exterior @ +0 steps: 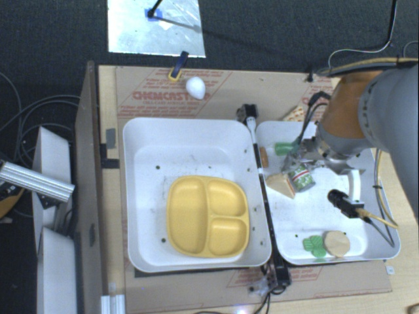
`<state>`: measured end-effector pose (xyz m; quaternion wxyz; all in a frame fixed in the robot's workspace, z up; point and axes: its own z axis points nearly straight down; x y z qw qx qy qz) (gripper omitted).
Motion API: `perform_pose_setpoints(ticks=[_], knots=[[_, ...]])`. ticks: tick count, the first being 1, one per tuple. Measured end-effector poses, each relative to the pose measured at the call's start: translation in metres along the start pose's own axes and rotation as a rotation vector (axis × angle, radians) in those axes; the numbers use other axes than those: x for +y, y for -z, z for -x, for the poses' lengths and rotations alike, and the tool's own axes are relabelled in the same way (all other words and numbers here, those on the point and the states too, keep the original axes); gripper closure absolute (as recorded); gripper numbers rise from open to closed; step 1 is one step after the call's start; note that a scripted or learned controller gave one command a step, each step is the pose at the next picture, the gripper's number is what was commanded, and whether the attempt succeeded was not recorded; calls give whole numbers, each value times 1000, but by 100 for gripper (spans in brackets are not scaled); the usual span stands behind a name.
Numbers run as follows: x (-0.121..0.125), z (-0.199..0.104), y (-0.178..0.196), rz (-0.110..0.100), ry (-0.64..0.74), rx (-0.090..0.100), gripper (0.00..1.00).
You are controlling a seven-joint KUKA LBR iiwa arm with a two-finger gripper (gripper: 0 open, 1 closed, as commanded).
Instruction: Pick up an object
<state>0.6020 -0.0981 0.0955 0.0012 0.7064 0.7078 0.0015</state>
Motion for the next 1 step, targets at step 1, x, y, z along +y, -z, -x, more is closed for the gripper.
perform_pose_setpoints(ticks=[1], knots=[[-35,-68,93,-1,7,2,100]])
